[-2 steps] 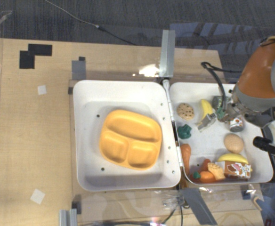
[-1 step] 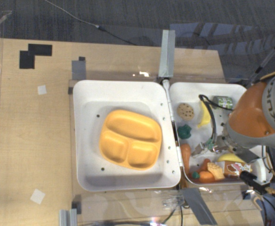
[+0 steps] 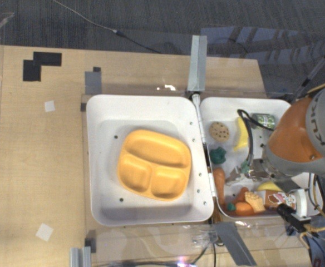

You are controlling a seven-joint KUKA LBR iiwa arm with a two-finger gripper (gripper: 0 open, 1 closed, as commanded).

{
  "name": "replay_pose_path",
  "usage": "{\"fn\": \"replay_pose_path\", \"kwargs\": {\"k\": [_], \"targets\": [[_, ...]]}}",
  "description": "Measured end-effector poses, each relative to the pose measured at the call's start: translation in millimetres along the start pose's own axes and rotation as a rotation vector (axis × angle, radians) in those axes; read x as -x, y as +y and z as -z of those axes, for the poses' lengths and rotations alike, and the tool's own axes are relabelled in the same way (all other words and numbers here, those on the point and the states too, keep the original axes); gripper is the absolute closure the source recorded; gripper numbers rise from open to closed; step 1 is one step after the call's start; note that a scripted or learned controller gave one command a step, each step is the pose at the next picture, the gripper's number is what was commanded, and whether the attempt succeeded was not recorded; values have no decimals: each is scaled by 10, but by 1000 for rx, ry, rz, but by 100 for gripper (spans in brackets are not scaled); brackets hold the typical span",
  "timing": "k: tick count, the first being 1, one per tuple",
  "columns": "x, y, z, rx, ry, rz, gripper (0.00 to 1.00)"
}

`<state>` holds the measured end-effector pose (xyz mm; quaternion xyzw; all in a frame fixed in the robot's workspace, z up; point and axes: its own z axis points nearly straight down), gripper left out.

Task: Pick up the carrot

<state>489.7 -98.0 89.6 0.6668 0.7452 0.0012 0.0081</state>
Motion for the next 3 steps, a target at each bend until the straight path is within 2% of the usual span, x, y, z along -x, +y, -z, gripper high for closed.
{"fn": "replay_pose_path", "kwargs": {"k": [1,2,3], "targets": [[-53,4,0,0,0,-137,0],[-152,28,-6,-2,8,-536,0],[-139,25,-7,-3,9,-516,0]]}}
